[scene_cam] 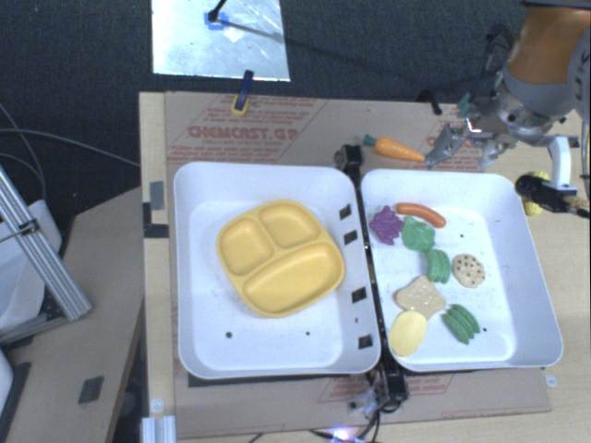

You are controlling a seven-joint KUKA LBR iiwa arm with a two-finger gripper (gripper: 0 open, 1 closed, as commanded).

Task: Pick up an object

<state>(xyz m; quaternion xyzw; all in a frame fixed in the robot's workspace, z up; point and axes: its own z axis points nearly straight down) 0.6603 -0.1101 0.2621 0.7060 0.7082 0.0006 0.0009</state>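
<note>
My gripper (467, 146) hangs open over the far rim of the right bin (531, 275), with nothing between its fingers. An orange carrot (397, 149) lies on the cardboard just left of it, outside the bin. Inside the right bin are several toy foods: a purple grape bunch (386, 224), a red sausage (420, 214), a green leafy piece (418, 237), a green pickle (439, 266), a chip cookie (468, 269), a toast slice (420, 295), a yellow lemon (407, 332) and a green pea pod (461, 322).
The left bin (199, 340) holds a yellow divided plate (280, 257). A black divider with clips (362, 247) runs between the bins. A yellow and black fitting (545, 192) sticks in at the right rim. A shiny sheet (220, 26) lies on the floor behind.
</note>
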